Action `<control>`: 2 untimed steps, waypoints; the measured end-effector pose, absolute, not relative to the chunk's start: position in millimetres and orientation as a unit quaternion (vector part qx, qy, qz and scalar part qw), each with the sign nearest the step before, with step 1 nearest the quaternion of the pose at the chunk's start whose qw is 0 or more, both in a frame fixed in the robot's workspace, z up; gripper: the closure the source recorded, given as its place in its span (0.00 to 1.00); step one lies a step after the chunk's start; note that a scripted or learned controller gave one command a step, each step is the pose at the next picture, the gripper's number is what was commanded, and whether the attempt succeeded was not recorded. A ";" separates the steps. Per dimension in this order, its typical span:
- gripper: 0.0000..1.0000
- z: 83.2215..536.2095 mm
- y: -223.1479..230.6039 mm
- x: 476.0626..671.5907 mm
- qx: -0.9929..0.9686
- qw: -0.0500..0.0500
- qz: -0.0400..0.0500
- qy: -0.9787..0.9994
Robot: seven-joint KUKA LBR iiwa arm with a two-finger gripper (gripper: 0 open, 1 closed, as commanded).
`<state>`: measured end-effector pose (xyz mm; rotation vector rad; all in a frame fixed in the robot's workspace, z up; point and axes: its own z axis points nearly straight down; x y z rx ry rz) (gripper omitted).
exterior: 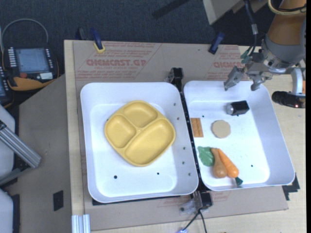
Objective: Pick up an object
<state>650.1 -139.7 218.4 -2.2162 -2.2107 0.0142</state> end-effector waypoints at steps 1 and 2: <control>0.00 228.1 -139.3 652.7 -0.707 0.000 0.000 -0.707; 0.00 178.1 -130.7 647.1 -0.707 0.001 0.001 -0.707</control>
